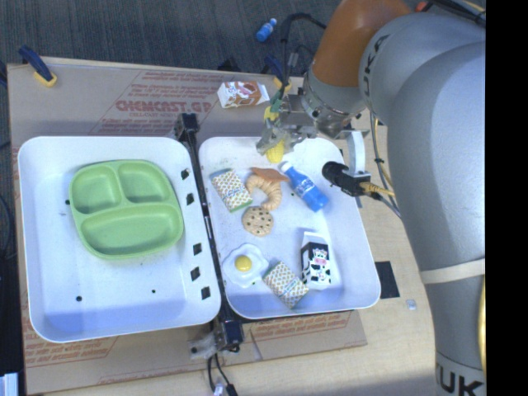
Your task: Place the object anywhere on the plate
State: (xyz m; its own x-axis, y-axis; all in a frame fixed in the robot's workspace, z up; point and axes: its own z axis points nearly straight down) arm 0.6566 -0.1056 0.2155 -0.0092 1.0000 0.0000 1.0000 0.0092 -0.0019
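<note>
A green divided plate (125,209) lies in the left bin (37,246), toward its upper middle. My gripper (276,143) is down at the far edge of the right bin (356,258). A small yellow object (275,152) shows right at the gripper's tip, partly hidden by it. I cannot tell whether the gripper holds it. Just in front of it lie a croissant (266,186) and a blue bottle (304,186).
The right bin also holds a patterned packet (231,189), a cookie (257,220), a fried egg (244,264), a second patterned packet (285,283) and a cow-print carton (315,264). A snack packet (242,94) lies on the cardboard behind the bins. The arm's bulk fills the right side.
</note>
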